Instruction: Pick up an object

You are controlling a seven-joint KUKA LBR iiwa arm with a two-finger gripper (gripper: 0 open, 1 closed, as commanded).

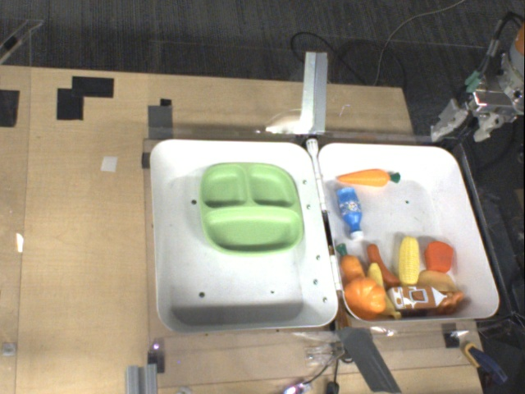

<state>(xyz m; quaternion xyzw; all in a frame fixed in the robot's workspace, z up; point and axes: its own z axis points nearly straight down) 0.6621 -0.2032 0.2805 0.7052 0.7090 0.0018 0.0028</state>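
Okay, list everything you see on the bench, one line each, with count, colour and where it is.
bins: two, white, side by side
divided plate: one, green, left bin
carrot: one, orange, right bin, far side
bottle: one, blue and white, right bin, near the divider
corn cob: one, yellow, right bin, near side
orange fruit: one, orange, right bin, near corner
brown packet: one, brown, right bin, near edge
claw: one, grey, beyond the right bin's far right corner

A green sectioned plastic tray point(249, 207) lies in the left shallow white bin point(176, 294); toy foods crowd the right shallow white bin's point(459, 179) near corner
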